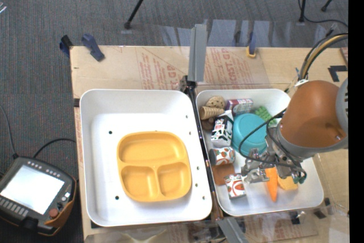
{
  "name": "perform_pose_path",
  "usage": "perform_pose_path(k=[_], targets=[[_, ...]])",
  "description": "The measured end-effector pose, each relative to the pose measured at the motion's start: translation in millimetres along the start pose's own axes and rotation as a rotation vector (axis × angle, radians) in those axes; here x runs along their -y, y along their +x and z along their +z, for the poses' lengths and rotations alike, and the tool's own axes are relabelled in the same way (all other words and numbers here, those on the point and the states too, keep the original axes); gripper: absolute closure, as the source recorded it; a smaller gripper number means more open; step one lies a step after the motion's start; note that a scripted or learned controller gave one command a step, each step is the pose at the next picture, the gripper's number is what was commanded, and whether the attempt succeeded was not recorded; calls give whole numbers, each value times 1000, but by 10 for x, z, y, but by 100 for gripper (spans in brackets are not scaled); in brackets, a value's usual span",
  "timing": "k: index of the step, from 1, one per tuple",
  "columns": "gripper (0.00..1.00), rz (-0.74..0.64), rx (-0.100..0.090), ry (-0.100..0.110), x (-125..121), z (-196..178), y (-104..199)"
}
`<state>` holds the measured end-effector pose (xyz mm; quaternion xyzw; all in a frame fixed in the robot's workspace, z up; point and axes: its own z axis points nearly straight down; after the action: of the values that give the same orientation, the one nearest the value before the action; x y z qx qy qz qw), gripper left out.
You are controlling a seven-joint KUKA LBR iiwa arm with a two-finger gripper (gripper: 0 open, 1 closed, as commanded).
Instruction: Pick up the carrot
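a: while the gripper [263, 171] hangs low over the right bin [314, 197], the carrot [272, 184] lies at about five o'clock in that bin, tip pointing to six o'clock, just beside the gripper's metal parts. is it held?

b: cannot tell. the fingers are lost in the clutter under the orange wrist, and nothing shows the carrot between them. it looks to be resting on the bin floor.

a: why so crowded there?

b: the right bin serves as the stock: a teal bowl [250, 130] near its centre, a cow-print carton [222, 130] at nine o'clock, a small red-and-white carton [235, 186] at seven o'clock, close to the carrot.

a: and the left bin [94, 122]?

b: it carries a yellow divided plate [153, 166], well apart from the work, likely kept as a drop-off spot on the worktop [131, 62].

a: the risk?

b: judging by the tight neighbours, a close could catch the small carton instead.
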<state>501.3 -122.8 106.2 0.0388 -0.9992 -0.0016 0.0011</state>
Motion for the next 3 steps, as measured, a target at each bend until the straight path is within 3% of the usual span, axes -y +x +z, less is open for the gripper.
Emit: perform_pose_path(k=[1, 2, 3], targets=[[100, 60, 10, 2, -428, -683, -280], [0, 61, 2, 2, -420, -645, -258], [0, 84, -5, 0, 243, 218, 33]])
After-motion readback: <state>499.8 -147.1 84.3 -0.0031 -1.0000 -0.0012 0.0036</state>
